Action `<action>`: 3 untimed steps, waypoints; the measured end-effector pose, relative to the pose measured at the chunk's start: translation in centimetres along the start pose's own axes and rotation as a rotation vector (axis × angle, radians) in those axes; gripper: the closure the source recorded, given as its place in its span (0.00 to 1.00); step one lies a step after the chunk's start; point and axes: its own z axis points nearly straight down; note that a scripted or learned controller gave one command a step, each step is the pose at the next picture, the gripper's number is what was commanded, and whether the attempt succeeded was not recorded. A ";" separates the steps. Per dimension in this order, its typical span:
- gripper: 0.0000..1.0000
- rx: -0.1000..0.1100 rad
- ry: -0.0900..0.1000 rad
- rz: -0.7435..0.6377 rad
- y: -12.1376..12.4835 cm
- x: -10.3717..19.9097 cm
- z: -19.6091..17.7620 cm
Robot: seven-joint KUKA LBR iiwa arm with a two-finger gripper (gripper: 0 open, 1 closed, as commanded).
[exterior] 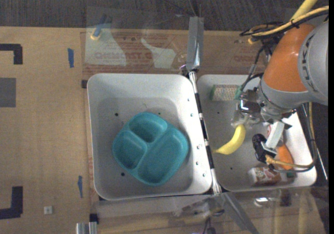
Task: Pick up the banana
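**A:** Start with the overhead camera view. What do you have on the left?

**B:** You're looking at the left shallow white plastic bin (104, 97). In it lies a teal plastic divided plate with three compartments (150, 148), resting flat on the bin floor, a little toward the bin's near right corner.

**A:** And the right side?

**B:** There you see the right shallow white plastic bin (224, 180), touching the left one along a shared edge. The curved yellow banana (233, 141) lies on its floor, left of centre, its upper end pointing toward the arm's tool and its lower end toward the divider between the bins.

**A:** Where's the arm for you?

**B:** The grey arm with the orange band (292, 66) reaches in from the right and hangs over the right bin. Its two-finger gripper (245, 115) sits just at the banana's upper end. You cannot tell from this angle how the jaws stand, nor whether they touch the fruit; the wrist hides that.

**A:** Anything else in that bin?

**B:** At the far left corner, a small green-and-white speckled rectangular block (224, 92). Toward the near right, a round orange object (284, 157), partly covered by the arm's hardware, and a small brownish packet (266, 175) at the near edge. Behind both bins, a clear plastic sheet (130, 45) lies on the tan bench (42, 139).
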 end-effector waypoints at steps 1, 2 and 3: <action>1.00 -0.001 0.000 0.065 2.1 -8.9 -2.8; 1.00 -0.001 -0.001 0.214 4.7 -8.3 -6.7; 1.00 0.000 -0.001 0.163 4.9 -12.0 -6.7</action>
